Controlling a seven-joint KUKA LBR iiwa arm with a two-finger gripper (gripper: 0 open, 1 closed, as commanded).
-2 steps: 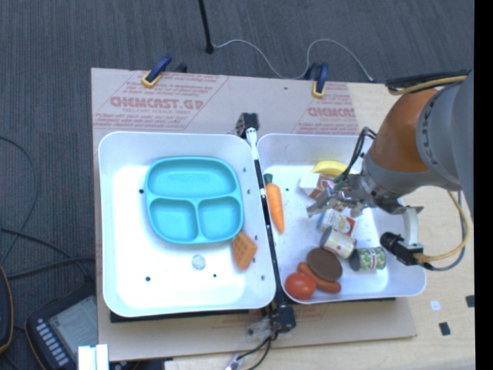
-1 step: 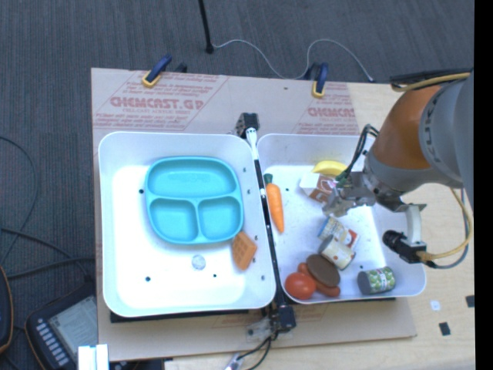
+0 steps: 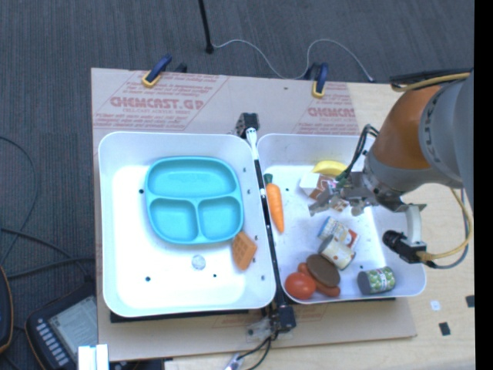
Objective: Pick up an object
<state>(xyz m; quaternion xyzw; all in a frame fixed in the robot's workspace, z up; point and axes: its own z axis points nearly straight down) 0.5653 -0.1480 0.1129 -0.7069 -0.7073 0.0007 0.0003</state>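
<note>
Two white bins sit side by side, and my arm comes in over the right bin [image 3: 285,149]. The left bin [image 3: 123,149] holds a big blue tray [image 3: 192,199] and an orange cracker [image 3: 244,250]. My pincer [image 3: 331,200] hangs low near the middle of the right bin. I cannot tell what state it is in.

I think the small box [image 3: 337,232] is my best pick. It lies just below my pincer, very close. A yellow banana [image 3: 330,166] sits just above it. The carrot [image 3: 274,206] lies to the left, long way up and down, by the wall. Lower down are a brown patty [image 3: 322,272], a red tomato [image 3: 300,285] and a green can [image 3: 376,280]. They crowd close together, so I could bump them.
</note>
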